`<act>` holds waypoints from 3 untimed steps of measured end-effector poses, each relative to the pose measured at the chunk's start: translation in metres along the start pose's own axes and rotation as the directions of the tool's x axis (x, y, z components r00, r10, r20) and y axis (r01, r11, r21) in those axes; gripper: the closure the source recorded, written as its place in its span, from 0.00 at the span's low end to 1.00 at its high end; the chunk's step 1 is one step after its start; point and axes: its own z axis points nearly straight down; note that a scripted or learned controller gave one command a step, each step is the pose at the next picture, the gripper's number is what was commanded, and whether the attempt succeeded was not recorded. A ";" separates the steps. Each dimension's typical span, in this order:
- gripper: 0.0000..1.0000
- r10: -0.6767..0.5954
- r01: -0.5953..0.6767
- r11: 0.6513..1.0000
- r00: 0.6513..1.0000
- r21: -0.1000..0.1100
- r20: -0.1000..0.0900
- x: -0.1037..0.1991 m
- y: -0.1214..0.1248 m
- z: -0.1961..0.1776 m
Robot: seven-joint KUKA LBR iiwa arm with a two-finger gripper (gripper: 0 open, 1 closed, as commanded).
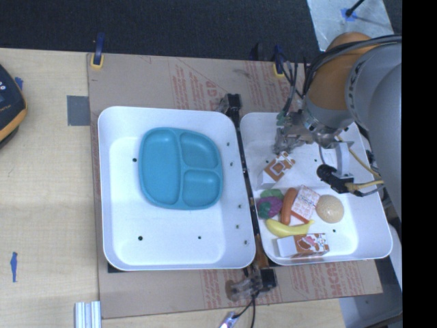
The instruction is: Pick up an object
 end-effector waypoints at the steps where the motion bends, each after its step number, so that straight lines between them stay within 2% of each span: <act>1: 0.00 0.000 0.000 1.000 1.000 0.000 0.000 0.000 0.000 0.000; 2: 0.00 0.000 0.000 1.000 1.000 -0.001 0.001 -0.001 -0.023 0.011; 3: 1.00 -0.001 0.001 1.000 1.000 0.000 0.002 -0.002 -0.023 0.001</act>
